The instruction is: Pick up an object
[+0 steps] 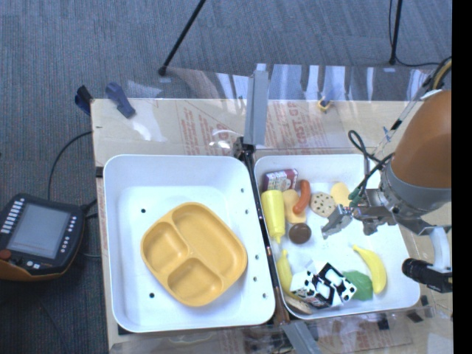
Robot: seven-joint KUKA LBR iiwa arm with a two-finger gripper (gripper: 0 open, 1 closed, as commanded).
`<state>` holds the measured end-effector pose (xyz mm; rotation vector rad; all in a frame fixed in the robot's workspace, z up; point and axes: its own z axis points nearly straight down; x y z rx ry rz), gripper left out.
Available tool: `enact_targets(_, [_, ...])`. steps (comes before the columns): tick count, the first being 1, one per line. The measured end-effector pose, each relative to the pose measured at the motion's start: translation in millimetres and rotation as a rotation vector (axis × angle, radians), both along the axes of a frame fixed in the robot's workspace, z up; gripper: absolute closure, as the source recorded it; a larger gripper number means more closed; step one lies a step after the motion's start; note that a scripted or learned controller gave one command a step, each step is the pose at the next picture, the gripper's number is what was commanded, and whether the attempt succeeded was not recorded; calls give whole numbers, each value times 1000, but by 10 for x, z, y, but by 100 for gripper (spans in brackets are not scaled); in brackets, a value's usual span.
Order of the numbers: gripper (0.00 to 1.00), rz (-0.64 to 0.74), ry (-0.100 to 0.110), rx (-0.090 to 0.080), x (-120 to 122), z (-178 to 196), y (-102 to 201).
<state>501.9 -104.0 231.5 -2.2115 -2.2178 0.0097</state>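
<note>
Toys (310, 220) are being kept in the right bin (404, 290). Claw (351, 223) is being hovered above bin centre, fingers spread wide, nothing gripped. Yellow plate (193, 252) is being kept in the left bin (129, 190).

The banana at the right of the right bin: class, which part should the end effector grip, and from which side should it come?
Grip the banana across its middle, coming straight down from above. It lies flat as a narrow curved strip running from upper left to lower right, so the fingers should close across its short width. Bare bin floor lies to its right; the green item crowds its lower left, so stay above that end.
</note>
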Motion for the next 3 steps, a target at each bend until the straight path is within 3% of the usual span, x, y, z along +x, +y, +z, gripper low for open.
enact_targets(1, [0, -109, 7, 0, 859, -909, -49])
enact_targets(2, [0, -48, -7, -3, 1423, -1468, -376])
enact_targets(3, [0, 138, -6, 1, 1252, -1468, -60])
